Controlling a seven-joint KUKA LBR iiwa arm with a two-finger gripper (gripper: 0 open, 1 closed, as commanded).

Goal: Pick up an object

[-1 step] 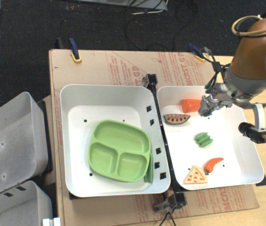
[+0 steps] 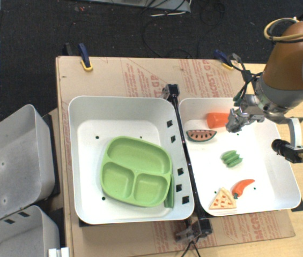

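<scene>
Hovering over the right bin point(image 2: 280, 159), gripper point(image 2: 234, 123) sits just beside the orange piece point(image 2: 217, 119); finger state cannot be told. Watermelon slice point(image 2: 201, 135) nearby.

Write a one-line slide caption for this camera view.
Claw hovers by the orange piece in the right bin; green tray sits in the left bin.

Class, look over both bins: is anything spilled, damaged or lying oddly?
Nothing stands out. The green divided tray lies flat in the left bin; the toy foods, including the watermelon slice and pizza slice, lie apart in the right bin.
</scene>
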